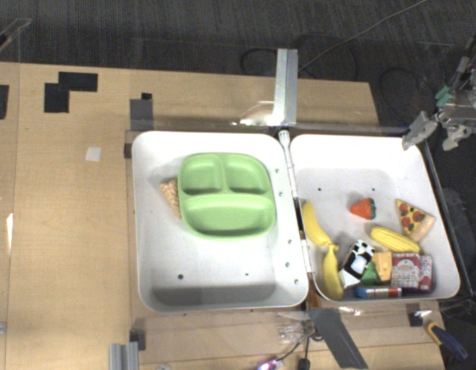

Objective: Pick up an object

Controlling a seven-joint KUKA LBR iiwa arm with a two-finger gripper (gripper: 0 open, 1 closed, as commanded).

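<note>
While the tool (437,129) hangs past the right bin (423,168), grip perhaps open, can't tell, strawberry (363,207) unobstructed.

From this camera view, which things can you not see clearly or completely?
- Gripper: at the right edge, small and blurred; whether its fingers are open or shut cannot be told.
- Tan item in the left bin: mostly hidden under the green tray; its kind is unclear.
- Red box in the right bin: its label is too small to read.
</note>
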